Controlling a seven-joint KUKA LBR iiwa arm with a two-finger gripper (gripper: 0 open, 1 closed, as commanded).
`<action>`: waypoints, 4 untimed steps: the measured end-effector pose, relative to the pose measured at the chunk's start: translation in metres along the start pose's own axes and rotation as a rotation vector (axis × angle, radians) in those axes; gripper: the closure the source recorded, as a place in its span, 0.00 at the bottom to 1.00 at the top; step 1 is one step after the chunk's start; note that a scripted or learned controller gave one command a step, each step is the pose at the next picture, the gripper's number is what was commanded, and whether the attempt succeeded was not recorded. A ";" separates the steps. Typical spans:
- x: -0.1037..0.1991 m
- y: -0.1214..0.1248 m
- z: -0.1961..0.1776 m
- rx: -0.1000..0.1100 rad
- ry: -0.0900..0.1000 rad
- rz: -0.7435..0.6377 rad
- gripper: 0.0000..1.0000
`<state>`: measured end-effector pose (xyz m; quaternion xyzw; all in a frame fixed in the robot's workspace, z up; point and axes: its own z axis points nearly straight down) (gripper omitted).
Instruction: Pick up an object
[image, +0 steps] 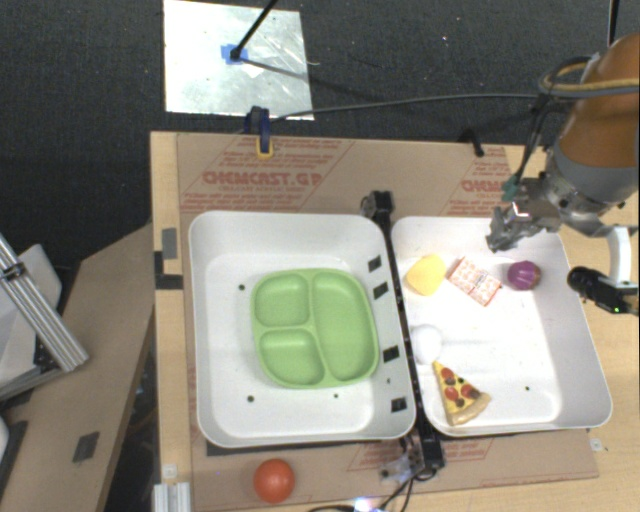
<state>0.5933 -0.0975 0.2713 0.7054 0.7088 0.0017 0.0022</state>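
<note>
Green tray (314, 330); yellow block (425, 275); purple ball (523, 274); orange ball (273, 480).

"CHEMCAST GP" in red on the backing board (262, 180)

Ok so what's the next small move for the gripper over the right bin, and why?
Probably a short drop straight down and slightly toward the camera. The gripper hangs over the right bin's far edge with nothing seen between its fingers, and the nearest things are the red-and-white packet and the purple ball just below it.

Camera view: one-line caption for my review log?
Gripper hovers over right bin near purple ball; green tray in left bin.
</note>
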 end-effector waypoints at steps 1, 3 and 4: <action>0.058 -0.013 -0.001 0.004 0.002 -0.005 1.00; 0.161 -0.041 0.016 0.004 0.003 -0.005 1.00; 0.208 -0.057 0.016 0.006 0.002 -0.004 1.00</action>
